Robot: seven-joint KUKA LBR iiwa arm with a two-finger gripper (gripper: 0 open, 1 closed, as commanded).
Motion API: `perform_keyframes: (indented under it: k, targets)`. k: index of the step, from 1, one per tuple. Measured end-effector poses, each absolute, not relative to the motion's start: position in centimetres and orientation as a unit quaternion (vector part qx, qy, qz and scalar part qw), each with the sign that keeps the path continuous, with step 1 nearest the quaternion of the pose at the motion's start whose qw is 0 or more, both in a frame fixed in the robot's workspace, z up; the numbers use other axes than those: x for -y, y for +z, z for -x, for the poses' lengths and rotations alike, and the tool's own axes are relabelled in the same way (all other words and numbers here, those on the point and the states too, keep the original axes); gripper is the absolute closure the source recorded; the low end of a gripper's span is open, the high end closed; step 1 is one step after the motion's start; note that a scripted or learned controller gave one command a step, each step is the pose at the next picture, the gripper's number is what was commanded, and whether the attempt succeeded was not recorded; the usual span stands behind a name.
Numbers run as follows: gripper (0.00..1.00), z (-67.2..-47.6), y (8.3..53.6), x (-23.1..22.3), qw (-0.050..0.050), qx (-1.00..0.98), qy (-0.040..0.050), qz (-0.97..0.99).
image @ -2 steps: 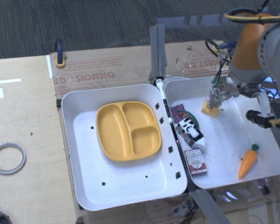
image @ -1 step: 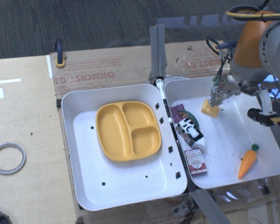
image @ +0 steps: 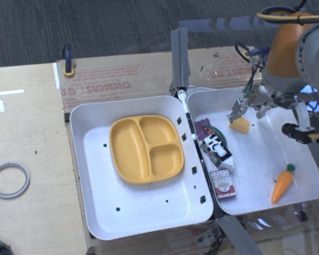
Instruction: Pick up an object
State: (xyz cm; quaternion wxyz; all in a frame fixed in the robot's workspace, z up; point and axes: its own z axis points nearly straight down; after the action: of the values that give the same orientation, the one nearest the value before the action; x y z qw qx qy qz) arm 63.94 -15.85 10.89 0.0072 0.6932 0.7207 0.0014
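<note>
Your arm reaches in from the right, and its gripper hangs low over the right bin, just above a small yellow block. You cannot tell from here whether the fingers are parted or closed, nor whether they touch the block. An orange carrot lies near that bin's front right corner. A yellow divided plate sits in the left bin.
</note>
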Motion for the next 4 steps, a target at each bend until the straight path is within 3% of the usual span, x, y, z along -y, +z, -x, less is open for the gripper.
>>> perform_keyframes:
  k: [1, 2, 3, 4]
  targets:
    - [0.0, -60.3, 9.1, 16.2, 0.0, -0.715, -0.0011, -0.699]
    - [0.0, -60.9, 9.3, 14.7, 0.0, -0.689, -0.0003, -0.725]
    - [0.0, -50.1, 9.1, 19.0, -0.001, -0.753, -0.0004, -0.658]
    - [0.0, -53.9, 19.3, 16.4, 0.001, -0.829, 0.0, -0.559]
